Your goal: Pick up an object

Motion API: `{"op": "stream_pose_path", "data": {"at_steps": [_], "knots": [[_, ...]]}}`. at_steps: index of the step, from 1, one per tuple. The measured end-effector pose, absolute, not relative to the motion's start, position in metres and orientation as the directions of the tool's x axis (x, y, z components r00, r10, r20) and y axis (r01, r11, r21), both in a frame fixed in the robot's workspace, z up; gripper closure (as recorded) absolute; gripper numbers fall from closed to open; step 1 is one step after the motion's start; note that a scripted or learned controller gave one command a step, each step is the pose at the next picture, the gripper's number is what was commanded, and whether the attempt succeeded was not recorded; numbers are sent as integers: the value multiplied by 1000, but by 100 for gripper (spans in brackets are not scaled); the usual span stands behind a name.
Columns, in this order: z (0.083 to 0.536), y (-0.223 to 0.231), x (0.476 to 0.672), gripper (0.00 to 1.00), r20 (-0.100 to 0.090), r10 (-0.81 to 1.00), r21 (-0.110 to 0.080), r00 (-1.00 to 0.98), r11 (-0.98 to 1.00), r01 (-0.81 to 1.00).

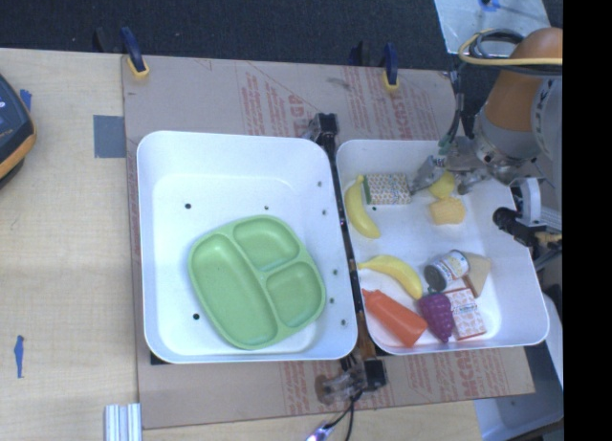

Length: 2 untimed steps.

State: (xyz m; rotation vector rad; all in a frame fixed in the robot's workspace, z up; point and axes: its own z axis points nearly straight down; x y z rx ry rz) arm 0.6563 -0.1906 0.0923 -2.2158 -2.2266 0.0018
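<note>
Green tray (256,281) in left bin (153,238)

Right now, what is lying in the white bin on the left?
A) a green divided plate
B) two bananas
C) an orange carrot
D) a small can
A: the green divided plate lies alone in the left bin, while the bananas, can and carrot are all in the right bin.

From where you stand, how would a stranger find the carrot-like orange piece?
Look in the right white bin, at its near left corner. The orange piece lies there slanted, between a banana and a purple grape bunch. It alone is orange-red and long.
</note>
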Motion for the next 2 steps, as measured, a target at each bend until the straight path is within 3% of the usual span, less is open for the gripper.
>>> {"op": "stream_pose_path", "data": {"at_steps": [1,2], "knots": [[103,-191,657,100,-2,1000,-2,-8,8,1000],[193,-73,623,100,0,1000,-3,-7,7,1000]]}}
